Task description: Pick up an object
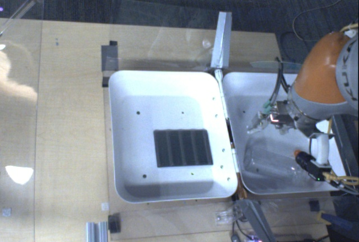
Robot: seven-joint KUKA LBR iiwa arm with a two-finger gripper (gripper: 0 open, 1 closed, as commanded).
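On your wooden bench (56,151), the left bin (129,101) holds a black ribbed panel (183,148), bare floor around it. The gripper (273,118) hangs over the right bin (244,95); you cannot tell its opening.

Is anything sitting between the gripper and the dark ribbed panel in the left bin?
Only the two bins' adjoining rims. The gripper hangs over the right bin; the dark ribbed panel lies uncovered in the left bin.

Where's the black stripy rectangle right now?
In the camera view, the flat black ribbed rectangle lies in the left shallow white bin, toward its near edge.
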